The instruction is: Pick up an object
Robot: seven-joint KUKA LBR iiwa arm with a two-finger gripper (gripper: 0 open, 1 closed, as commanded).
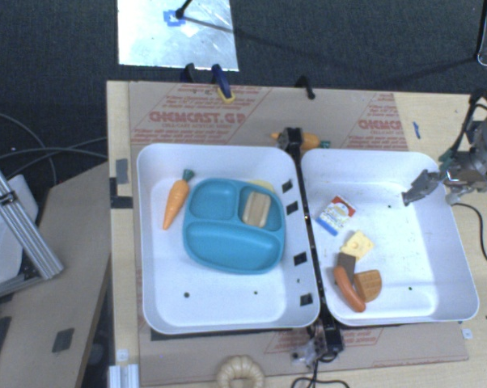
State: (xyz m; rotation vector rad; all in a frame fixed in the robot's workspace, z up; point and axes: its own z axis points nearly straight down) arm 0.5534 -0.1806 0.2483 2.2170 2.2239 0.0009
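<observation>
My gripper point(419, 187) hangs over the upper right part of the right bin point(438, 249), reaching in from the right edge, with nothing visibly in it. Left of and below it lie a small red, white and blue packet point(335, 215) and a yellow cheese wedge point(357, 243). Further down are a dark brown piece point(345, 261), a red sausage point(349, 289) and a brown bread chunk point(369, 284). The packet is the closest of these to the gripper, about a hand's width away.
The left bin point(158, 297) holds a carrot point(174, 200) and a blue divided plate point(227, 241) carrying a tan slice point(256, 208). An orange-yellow object point(308, 141) sits behind the bins' shared wall. A beige ring point(239, 372) lies in front of the bench.
</observation>
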